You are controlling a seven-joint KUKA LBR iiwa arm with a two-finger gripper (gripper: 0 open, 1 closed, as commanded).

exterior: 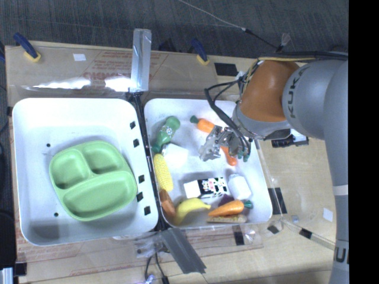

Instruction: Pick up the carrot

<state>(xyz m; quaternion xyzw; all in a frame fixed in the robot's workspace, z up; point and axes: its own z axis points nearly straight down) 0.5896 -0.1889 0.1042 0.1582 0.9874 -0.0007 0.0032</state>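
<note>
White letters reading "KUKA" run down the grey arm [308,99] beside its orange band. The metal gripper [222,144] hangs inside the right white bin [257,164], near its far right corner; whether the jaws are apart or together cannot be told. A small orange plastic carrot [205,124] lies just beyond it by the far edge. A black-and-white printed box [207,187], writing unreadable, sits toward the near edge beside a yellow banana [190,207].
</note>
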